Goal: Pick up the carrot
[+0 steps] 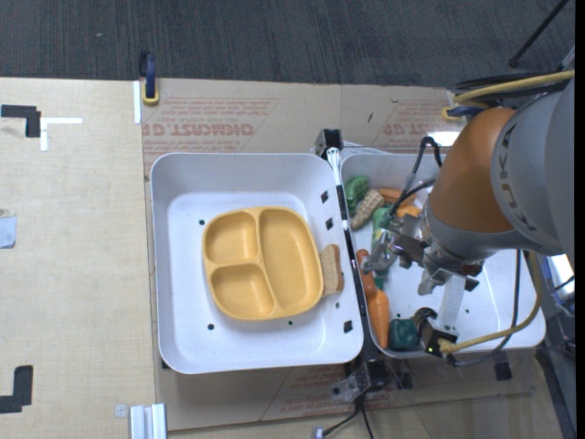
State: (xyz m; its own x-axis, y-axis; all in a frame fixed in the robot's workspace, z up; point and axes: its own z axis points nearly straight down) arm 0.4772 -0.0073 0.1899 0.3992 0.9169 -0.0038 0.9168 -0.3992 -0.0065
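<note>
Arm (498, 176) hides much of the right bin (512, 337) from me: the grey body and orange band sit over its upper and middle part, so I see the contents only along the bin's left side. Gripper (379, 254) hangs low over that left side, but its fingers merge with dark metal parts and the items under them, so I cannot tell if they are apart or together, and I see nothing clearly between them.

Carrot (377, 309) lies in the right bin, close to the left wall, in the lower half. Its long axis runs approx. up-down in the camera view, nearly parallel to that wall. The upper end goes under the gripper parts and is hard to make out; I cannot say which end is the thick one. A second orange strip (395, 193) shows near the bin's top, partly covered by the arm, maybe another carrot, not sure.

Other items in the right bin: a corn cob (367, 208), pale yellow, tilted, with a green leafy thing (355, 190) just beside it at the top left, and a dark green object (402, 334) near the bottom, right of the carrot's lower end.

Left bin (174, 273) holds a yellow plate with three compartments (260, 263), no food in them. A tan slice like bread (331, 270) rests against the plate's right edge.
</note>
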